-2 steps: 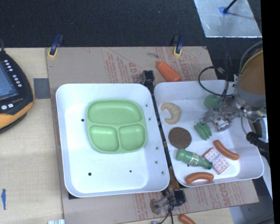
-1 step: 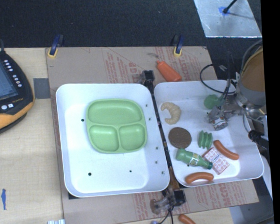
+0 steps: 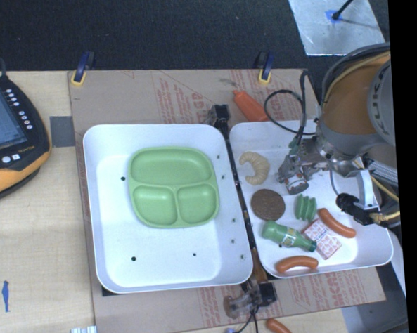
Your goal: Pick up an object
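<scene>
While my gripper (image 3: 294, 177) hangs low in the right bin (image 3: 383, 257), holding nothing I can see and its spread unclear, I should centre on the croissant (image 3: 255, 166) just left of it before descending.

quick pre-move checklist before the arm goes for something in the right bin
1. Gripper above the right bin: ok, it sits over the bin's upper part.
2. Anything between its fingers: cannot tell, they are too small and cluttered to read.
3. Nearest targets: ok, croissant and brown disc lie apart from each other.
4. Crowding: not ok, green bottle touches the red-and-white packet.
5. Left bin holds a green divided plate: ok.
6. Strays: not ok, a carrot lies outside the bins.
</scene>
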`<state>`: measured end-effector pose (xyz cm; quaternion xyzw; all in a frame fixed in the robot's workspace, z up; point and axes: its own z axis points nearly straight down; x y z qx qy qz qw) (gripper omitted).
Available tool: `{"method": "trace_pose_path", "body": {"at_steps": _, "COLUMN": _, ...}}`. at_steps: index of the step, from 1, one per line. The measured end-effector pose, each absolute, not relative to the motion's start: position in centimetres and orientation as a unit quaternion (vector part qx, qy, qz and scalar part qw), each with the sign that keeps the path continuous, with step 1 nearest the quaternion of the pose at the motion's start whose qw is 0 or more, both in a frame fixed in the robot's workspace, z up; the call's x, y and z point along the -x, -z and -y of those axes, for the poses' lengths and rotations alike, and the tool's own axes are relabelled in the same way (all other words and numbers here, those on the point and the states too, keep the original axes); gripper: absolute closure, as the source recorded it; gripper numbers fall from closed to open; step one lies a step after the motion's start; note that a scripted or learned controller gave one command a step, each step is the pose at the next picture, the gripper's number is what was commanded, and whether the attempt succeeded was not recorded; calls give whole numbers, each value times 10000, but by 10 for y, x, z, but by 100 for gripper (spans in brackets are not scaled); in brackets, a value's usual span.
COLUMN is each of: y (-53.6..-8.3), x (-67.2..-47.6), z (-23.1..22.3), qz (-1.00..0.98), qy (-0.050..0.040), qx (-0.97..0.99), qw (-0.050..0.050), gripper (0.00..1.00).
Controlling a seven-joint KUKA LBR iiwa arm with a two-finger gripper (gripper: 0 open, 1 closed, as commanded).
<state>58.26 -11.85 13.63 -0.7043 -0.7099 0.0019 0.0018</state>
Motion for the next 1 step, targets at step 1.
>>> {"method": "trace_pose_path", "body": {"at_steps": 1, "y": -192, "x": -593, "z": 56, "qz": 7089, "qy": -7, "qx": 7053, "qw": 11, "gripper": 100}}
